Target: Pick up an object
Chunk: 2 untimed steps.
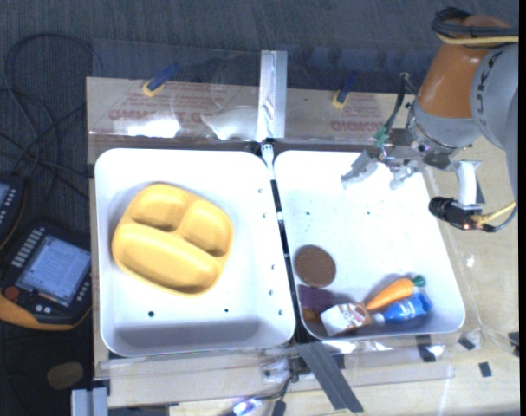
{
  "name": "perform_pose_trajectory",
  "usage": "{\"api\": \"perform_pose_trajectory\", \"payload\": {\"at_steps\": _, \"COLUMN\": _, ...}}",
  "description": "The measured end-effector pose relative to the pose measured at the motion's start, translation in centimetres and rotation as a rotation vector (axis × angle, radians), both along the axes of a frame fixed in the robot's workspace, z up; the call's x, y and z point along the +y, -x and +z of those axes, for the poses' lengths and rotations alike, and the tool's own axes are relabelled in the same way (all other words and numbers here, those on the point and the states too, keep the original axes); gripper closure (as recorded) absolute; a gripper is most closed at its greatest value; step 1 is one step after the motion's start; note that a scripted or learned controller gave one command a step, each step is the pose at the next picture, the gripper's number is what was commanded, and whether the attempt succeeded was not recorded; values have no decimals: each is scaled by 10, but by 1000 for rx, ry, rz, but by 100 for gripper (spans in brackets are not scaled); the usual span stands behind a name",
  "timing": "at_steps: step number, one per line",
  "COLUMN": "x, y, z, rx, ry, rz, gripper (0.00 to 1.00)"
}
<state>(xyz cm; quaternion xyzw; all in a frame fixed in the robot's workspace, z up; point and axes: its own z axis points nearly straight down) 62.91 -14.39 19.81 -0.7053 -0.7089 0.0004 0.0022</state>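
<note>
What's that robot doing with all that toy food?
The robot arm is reaching in over the right bin, and its claw hangs near the bin's top edge with nothing in it. The toys it could grab sit at the bottom of that bin: a brown cookie, a carrot and a blue bottle. A big yellow bread loaf lies in the left bin.

Grey arm (470, 76) reaching in from right, orange band above wrist, end effector (379, 170) open, holding nothing
</note>
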Motion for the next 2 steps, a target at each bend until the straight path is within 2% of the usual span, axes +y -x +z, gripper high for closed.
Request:
{"api": "perform_pose_trajectory", "payload": {"at_steps": 1, "x": 40, "y": -8, "z": -100, "rx": 2, "ry": -1, "rz": -205, "gripper": 0}}
{"api": "perform_pose_trajectory", "payload": {"at_steps": 2, "x": 75, "y": -39, "z": -15, "rx": -1, "ry": 6, "rz": 155, "gripper": 0}}
